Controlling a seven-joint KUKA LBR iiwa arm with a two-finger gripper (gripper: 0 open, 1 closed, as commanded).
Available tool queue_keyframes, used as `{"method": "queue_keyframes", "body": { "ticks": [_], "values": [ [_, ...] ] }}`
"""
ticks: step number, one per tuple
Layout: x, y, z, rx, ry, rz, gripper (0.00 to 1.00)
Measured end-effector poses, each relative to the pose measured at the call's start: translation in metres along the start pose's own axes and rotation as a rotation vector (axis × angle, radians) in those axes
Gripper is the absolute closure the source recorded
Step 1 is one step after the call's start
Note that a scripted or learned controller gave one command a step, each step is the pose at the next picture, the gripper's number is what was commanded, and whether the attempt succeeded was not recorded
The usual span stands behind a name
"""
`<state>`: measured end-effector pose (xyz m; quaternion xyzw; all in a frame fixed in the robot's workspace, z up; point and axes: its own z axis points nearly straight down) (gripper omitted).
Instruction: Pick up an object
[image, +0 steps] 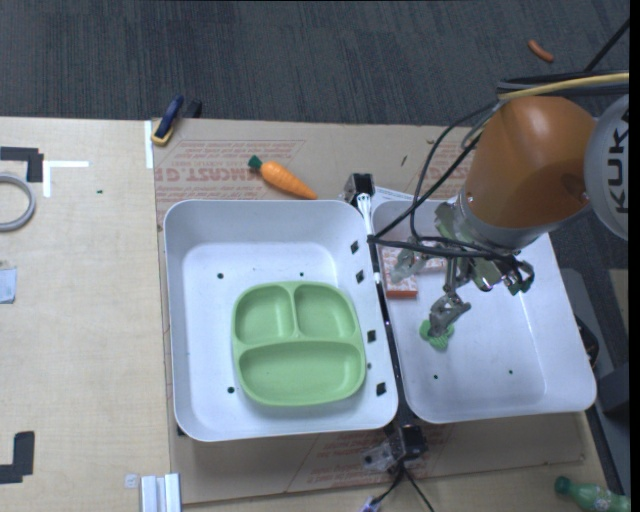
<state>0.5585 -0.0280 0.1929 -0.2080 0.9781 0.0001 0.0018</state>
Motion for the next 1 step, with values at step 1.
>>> {"method": "queue_keyframes", "body": {
  "ticks": [1],
  "values": [
    [0.0409, -0.0524, 0.1005, -0.001, 0.002, -0.002, 0.00]
  ]
}}
